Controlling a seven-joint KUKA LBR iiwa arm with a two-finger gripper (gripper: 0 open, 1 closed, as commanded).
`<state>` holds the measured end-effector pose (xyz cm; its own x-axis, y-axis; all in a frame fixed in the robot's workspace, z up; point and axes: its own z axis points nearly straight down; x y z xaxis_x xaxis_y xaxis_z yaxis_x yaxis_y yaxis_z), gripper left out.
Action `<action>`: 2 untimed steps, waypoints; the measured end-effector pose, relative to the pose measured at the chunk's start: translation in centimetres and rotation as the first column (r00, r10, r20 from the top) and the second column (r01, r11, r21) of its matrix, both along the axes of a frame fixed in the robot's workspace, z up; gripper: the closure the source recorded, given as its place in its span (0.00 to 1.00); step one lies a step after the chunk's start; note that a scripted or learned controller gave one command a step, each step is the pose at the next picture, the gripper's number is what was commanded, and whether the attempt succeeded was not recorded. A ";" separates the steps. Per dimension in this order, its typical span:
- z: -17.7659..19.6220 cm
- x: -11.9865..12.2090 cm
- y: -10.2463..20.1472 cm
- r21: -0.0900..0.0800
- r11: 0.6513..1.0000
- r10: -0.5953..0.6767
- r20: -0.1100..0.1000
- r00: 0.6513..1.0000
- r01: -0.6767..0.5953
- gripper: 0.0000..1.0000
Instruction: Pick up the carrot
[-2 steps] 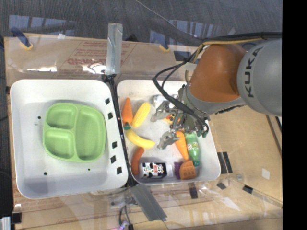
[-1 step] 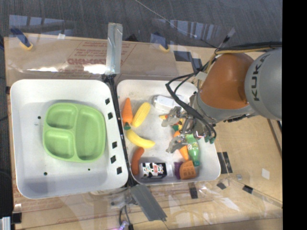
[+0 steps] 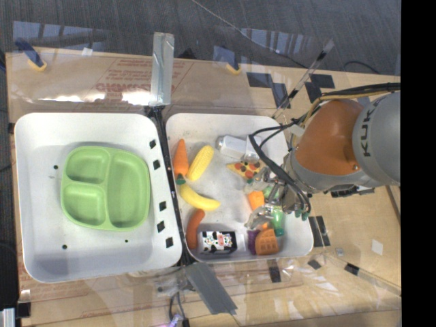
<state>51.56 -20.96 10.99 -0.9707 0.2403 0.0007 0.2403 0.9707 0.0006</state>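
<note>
An orange carrot (image 3: 180,159) with a green end lies along the left wall of the right bin (image 3: 225,122), next to a yellow corn cob (image 3: 200,162). My gripper (image 3: 268,208) is low over the right side of that bin, well to the right of the carrot and apart from it. A small orange piece (image 3: 255,199) sits right at the gripper's left side, and a green item (image 3: 276,218) lies just beneath it. The wrist hides how the gripper meets them.
The right bin also holds a banana (image 3: 198,198), a sausage (image 3: 194,227), a milk carton (image 3: 218,240), a pizza slice (image 3: 244,169), a clear bottle (image 3: 231,143) and a purple-orange block (image 3: 263,241). The left bin (image 3: 41,251) holds a green divided plate (image 3: 106,187).
</note>
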 end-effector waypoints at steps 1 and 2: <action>-1.7 -0.7 3.4 -0.001 1.000 0.014 0.003 1.000 -0.014 0.00; -0.6 -0.5 3.4 -0.002 1.000 0.021 0.005 1.000 -0.021 1.00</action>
